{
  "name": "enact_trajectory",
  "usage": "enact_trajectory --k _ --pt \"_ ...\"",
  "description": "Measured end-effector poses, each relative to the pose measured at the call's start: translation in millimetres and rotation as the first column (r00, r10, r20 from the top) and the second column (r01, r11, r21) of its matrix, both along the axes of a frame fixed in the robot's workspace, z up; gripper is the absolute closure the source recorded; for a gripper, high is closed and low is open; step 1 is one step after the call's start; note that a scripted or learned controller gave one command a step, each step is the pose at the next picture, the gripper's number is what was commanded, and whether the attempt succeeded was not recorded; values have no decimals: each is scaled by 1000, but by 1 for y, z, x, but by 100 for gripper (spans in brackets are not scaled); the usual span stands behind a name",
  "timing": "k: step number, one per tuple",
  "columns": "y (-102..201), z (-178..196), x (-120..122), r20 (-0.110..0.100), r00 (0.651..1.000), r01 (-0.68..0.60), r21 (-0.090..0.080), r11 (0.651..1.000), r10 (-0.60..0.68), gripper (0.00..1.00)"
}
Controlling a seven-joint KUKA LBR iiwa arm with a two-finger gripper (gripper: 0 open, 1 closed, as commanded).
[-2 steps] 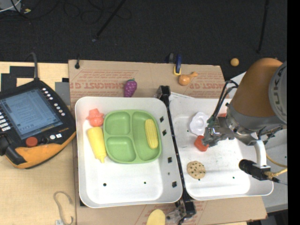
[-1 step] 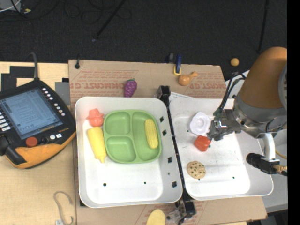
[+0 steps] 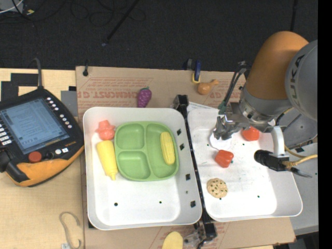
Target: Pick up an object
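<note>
Cookie (image 3: 217, 188) sits nearest in the right bin (image 3: 290, 204). Red pepper (image 3: 224, 158) just below the hand (image 3: 223, 131) looks light, hard, slick; grab its sides. Can't tell the hand's opening.

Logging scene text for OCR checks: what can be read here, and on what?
Red print on the cardboard sheet behind the bins: upside down, too blurred to read reliably.
White lettering on the arm's grey shell: cut off, not legible.
Teach pendant screen and buttons: too small to read.
</note>
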State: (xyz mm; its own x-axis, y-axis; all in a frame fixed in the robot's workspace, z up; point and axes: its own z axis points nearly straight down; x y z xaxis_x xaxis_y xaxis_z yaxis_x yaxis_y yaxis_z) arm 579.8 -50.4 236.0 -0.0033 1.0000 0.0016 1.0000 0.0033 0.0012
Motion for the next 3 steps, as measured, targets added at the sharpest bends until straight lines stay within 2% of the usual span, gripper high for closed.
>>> enact_trajectory --k 1,3 --pt "43 -2 42 -1 1000 0 0 1000 0 100" --pt "50 -14 60 -3 1000 -1 -2 1000 1 100"
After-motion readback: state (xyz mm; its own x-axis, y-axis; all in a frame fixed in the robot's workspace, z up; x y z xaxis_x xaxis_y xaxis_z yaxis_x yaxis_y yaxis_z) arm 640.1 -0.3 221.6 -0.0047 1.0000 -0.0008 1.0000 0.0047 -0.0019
